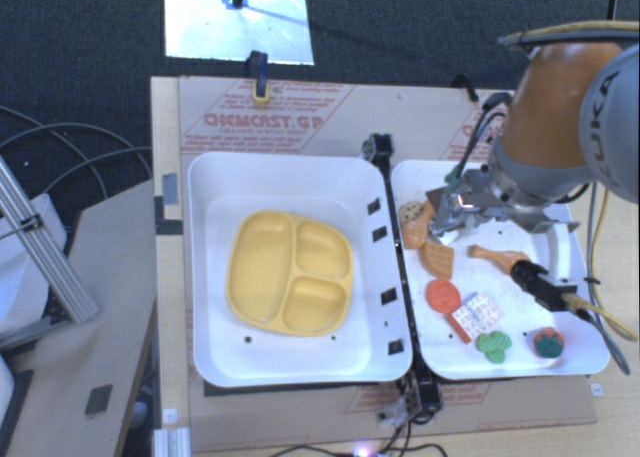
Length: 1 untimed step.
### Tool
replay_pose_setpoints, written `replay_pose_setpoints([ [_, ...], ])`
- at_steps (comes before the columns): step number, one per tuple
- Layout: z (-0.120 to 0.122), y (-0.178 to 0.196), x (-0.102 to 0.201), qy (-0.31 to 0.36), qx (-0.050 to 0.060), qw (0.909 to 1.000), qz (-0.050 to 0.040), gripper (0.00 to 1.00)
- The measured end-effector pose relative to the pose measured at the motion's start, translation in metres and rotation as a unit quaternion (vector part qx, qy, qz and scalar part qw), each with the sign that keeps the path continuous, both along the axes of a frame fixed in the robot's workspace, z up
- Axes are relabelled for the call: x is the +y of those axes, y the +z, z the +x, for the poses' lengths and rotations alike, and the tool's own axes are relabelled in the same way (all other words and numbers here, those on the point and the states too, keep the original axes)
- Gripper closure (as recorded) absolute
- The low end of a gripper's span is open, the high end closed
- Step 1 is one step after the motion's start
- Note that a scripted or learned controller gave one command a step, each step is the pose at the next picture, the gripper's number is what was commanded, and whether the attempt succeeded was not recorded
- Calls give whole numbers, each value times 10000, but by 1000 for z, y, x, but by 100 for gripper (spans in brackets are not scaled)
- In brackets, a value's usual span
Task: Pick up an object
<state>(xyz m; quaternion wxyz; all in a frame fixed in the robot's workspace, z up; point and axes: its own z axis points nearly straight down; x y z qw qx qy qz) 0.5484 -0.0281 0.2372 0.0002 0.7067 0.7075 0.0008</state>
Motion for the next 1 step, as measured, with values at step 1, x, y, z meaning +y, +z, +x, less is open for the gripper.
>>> replay_pose_setpoints([
  [1, -45, -6, 70, 30, 8, 10000, 2, 100],
])
